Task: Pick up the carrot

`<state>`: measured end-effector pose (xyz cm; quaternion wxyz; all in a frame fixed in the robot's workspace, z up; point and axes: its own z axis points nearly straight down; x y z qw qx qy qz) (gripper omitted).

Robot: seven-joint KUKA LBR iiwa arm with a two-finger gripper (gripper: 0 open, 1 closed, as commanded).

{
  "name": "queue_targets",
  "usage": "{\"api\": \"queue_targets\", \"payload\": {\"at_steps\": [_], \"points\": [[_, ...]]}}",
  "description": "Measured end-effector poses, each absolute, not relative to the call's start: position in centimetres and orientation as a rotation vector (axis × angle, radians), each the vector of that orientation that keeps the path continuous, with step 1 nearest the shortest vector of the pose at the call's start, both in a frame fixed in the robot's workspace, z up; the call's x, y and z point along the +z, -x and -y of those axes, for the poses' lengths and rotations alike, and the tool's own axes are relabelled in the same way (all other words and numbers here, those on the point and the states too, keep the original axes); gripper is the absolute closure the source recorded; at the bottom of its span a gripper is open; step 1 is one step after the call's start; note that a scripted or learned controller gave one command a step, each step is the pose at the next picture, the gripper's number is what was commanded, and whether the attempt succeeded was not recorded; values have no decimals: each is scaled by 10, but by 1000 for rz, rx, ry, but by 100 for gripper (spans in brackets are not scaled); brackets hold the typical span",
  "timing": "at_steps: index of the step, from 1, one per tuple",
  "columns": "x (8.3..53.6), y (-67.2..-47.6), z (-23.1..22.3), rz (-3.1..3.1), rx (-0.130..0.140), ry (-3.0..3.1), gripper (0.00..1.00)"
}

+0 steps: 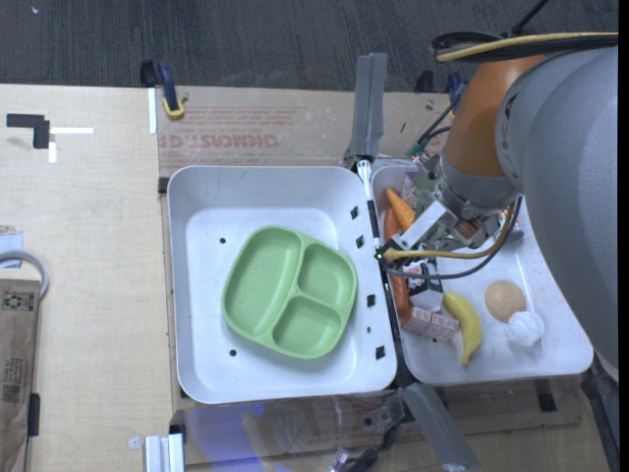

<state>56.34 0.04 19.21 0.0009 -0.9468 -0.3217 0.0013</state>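
Observation:
The carrot is orange and lies along the left wall of the right bin, its tip toward the back. My gripper hangs low over the bin just to the right of the carrot, close to it or touching it; the wrist hides the contact. A further orange-red piece shows lower along the same wall, and I cannot tell if it belongs to the carrot.
The right bin also holds a yellow banana, a tan egg-like ball, a white crumpled lump and a small printed packet. In the left bin lies a green divided plate.

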Motion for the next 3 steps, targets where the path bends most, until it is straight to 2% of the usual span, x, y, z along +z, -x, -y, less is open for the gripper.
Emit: {"api": "queue_targets", "payload": {"at_steps": [1,2,3], "points": [[190,-600,17,394,7,3118,100],[189,-625,57,318,8,3126,100],[190,-621,7,313,6,3126,100]]}}
